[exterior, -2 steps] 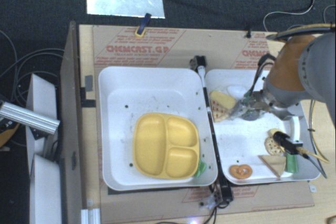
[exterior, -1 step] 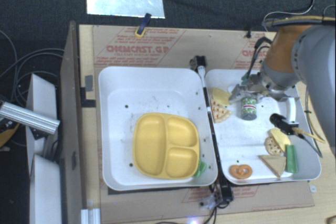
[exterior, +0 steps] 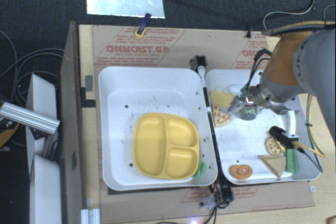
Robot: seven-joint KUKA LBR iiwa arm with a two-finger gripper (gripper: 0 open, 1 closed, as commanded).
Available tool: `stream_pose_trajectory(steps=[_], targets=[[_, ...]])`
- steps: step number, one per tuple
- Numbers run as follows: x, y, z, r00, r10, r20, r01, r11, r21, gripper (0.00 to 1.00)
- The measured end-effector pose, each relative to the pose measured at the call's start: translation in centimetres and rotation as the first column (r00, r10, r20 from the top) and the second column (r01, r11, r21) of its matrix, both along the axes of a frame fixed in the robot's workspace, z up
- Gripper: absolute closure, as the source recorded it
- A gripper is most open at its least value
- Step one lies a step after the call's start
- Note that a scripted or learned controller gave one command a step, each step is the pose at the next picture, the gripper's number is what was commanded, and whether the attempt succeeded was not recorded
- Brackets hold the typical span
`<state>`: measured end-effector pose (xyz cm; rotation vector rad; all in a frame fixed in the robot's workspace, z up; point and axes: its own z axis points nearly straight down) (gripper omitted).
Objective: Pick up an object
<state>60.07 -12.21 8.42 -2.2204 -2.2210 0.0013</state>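
Gripper point(exterior: 247, 108) sits low in the upper part of the right white plastic bin point(exterior: 239, 139), just right of the flat triangular toy pizza slice point(exterior: 221, 116). Wide or closed, I can't tell. Best bet: centre over the slice, straddle its edges, lift straight.

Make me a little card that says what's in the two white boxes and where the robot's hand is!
left bin: yellow plate with three sections; small green thing at the plate's lower right corner
right bin: pale yellow slice, pizza slice, pretzel, round cookie, toast triangle
gripper: over the right bin's upper left part, just right of the pizza slice
holding something: cannot tell
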Motion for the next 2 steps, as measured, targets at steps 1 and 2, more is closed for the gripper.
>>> stream_pose_trajectory(steps=[1, 2], targets=[[0.2, 0.0, 1.1, 1.000, 0.002, 0.005, -0.002, 1.000, 0.000, 1.00], [-4.1, 5.9, 10.5, 1.000, 0.008, 0.004, -0.008, 1.000, 0.002, 1.00]])
